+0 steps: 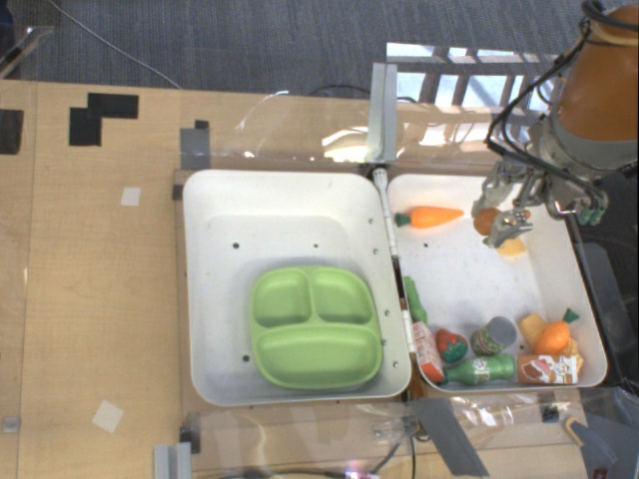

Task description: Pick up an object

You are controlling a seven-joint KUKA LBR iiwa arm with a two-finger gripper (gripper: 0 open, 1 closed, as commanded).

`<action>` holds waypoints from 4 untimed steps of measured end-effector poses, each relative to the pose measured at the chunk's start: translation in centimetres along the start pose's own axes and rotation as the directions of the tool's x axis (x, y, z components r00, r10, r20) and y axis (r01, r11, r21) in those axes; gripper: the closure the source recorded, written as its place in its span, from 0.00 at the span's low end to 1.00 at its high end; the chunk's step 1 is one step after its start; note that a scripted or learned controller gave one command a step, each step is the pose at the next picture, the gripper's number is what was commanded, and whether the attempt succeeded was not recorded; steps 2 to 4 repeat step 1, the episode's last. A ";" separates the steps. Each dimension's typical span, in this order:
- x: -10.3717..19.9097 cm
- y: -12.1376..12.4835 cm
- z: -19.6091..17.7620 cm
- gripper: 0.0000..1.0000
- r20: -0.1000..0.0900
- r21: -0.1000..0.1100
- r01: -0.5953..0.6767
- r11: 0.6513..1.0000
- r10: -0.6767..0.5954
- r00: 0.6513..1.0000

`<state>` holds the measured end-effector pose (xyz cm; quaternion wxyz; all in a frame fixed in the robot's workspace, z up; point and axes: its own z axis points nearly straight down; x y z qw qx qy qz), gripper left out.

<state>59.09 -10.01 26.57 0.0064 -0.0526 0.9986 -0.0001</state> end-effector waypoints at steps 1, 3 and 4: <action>-8.3 2.0 -0.9 1.00 -0.001 -0.001 -0.080 0.997 0.080 0.997; -8.3 2.0 -0.9 1.00 -0.001 -0.001 -0.080 0.997 0.080 0.997; -8.3 2.0 -0.9 1.00 -0.001 -0.001 -0.080 0.997 0.080 0.997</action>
